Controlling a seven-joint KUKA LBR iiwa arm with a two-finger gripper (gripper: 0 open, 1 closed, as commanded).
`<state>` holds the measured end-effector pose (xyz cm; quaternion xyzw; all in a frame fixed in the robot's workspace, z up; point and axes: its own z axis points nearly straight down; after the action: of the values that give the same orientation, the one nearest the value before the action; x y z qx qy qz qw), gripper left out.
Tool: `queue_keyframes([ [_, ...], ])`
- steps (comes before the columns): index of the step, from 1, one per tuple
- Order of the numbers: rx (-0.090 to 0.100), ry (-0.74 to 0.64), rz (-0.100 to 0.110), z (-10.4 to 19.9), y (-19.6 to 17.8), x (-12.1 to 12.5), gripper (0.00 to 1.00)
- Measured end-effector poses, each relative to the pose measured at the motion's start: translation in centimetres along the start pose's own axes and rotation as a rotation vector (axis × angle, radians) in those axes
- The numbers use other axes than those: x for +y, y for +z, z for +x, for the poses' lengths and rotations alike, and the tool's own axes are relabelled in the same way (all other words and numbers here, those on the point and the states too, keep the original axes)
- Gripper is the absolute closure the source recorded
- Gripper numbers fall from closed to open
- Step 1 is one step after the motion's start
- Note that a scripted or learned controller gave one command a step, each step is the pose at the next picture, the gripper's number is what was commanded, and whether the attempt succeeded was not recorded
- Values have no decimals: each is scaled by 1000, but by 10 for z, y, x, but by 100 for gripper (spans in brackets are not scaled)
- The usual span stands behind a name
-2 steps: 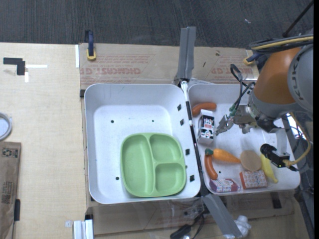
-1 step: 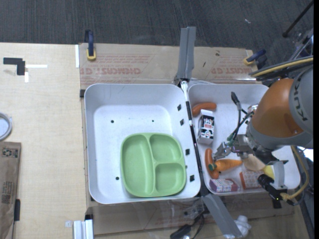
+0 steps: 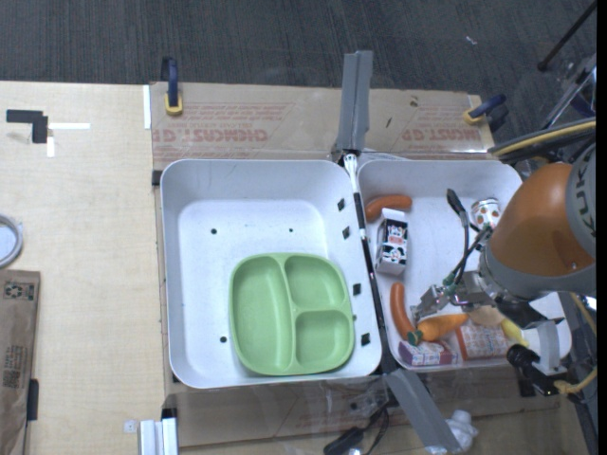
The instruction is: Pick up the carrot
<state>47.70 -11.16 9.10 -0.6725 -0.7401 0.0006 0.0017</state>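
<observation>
The carrot (image 3: 443, 327) is orange with a green tip and lies on its side near the front of the right bin (image 3: 432, 173). It rests partly on a flat food packet (image 3: 472, 345). My gripper (image 3: 442, 300) hangs low in that bin, just behind and above the carrot and very close to it. The grey wrist and orange band (image 3: 541, 226) reach in from the right and hide the bin's right side.
Beside the carrot lies a red sausage (image 3: 398, 307). A milk carton (image 3: 393, 245), a hot dog (image 3: 389, 204), a dark spoon (image 3: 459, 214) and a small ball (image 3: 486, 212) sit farther back. The left bin (image 3: 190, 254) holds a green divided plate (image 3: 292, 313).
</observation>
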Motion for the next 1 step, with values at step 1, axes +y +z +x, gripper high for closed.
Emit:
queue_keyframes([
  [1, -1, 4, -2, -1, -9, 1, 100],
])
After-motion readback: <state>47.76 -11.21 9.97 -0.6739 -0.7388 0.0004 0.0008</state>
